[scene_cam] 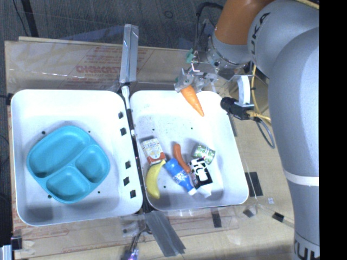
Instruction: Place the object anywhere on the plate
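An orange carrot hangs point-down over the back edge of the right bin, its thick end between the fingers of my gripper, which is shut on it. The blue three-section plate lies in the left bin, well to the left of and below the gripper in the view.
In the front of the right bin lie a banana, a blue bottle, a small red-labelled packet, a green can and a black-and-white box. A metal divider bar runs between the bins.
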`<state>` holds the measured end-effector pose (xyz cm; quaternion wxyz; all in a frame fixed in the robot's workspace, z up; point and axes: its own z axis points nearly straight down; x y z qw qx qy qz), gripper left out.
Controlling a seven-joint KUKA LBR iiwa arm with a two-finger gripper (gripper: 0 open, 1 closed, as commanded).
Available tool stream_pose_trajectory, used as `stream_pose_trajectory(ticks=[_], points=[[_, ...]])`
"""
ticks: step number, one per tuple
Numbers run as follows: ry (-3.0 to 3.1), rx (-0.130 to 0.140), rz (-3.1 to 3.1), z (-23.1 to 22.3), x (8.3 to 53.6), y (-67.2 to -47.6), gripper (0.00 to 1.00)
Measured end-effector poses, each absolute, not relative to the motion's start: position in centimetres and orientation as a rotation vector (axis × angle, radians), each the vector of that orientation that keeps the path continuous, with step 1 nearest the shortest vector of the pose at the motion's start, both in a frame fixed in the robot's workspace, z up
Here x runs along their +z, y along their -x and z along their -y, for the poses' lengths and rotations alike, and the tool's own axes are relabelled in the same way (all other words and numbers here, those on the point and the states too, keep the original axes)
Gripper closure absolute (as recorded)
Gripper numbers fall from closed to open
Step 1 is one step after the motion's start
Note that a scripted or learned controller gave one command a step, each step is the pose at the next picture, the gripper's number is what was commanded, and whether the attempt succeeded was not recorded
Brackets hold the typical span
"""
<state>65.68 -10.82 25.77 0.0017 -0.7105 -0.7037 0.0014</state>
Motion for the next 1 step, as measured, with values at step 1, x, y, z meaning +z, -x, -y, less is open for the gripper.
stream_pose_trajectory(ticks=[1], points=[[2.427,0.006,1.989,5.67,25.94,-60.67,1.0]])
